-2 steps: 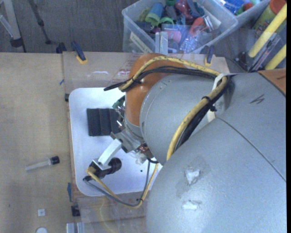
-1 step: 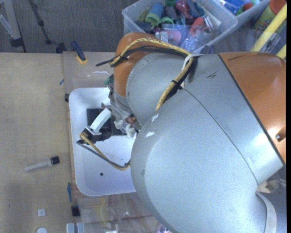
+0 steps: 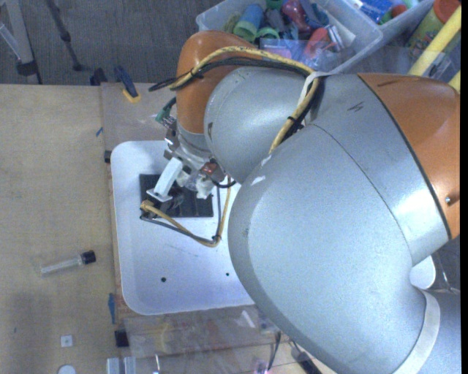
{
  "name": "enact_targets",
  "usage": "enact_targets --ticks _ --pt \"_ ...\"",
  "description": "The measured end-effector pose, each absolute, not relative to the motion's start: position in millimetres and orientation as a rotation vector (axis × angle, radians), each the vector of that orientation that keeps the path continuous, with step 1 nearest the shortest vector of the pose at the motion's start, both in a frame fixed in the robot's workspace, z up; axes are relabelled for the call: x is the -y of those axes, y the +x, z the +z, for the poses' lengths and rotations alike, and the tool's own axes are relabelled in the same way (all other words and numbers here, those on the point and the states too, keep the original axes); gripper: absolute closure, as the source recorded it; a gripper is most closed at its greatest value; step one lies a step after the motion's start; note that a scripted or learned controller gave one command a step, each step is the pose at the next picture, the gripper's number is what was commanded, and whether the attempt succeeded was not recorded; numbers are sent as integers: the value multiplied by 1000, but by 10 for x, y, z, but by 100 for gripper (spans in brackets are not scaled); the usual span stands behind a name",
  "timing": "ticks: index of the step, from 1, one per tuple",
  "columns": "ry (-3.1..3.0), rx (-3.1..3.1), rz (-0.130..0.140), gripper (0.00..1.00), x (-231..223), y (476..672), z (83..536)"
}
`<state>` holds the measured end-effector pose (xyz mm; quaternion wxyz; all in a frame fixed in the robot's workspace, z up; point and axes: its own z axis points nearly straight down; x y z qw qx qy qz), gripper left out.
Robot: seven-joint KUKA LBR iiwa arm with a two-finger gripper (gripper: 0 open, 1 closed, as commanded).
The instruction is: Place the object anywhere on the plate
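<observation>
Okay, closest to the lens is my own arm [image 3: 344,219], a grey bulk that covers the right side and hides the bin's [image 3: 139,292] right part. Front left, a small black bit [image 3: 121,337] sits just off the bin's near corner. A little further on, a clear tube [image 3: 67,263] with a black cap lies on the bench [image 3: 44,182], well apart from the bin. Inside the bin, two dark specks [image 3: 163,278] dot the white floor. Beyond them my gripper [image 3: 191,177] hangs low over the bin's far half, tucked under the wrist; open or closed, I cannot tell. Where the object and the plate lie I cannot tell either, because my arm is in the way. Past the bin, a small blue thing [image 3: 126,82] lies on the bench, then a clear tub [image 3: 216,14] of coloured toys.
</observation>
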<state>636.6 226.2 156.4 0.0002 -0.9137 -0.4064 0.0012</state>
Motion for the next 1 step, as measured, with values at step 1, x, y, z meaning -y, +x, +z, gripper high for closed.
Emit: enact_targets --ticks 1 --pt "-3087 581 -3 100 -2239 6542 2009"
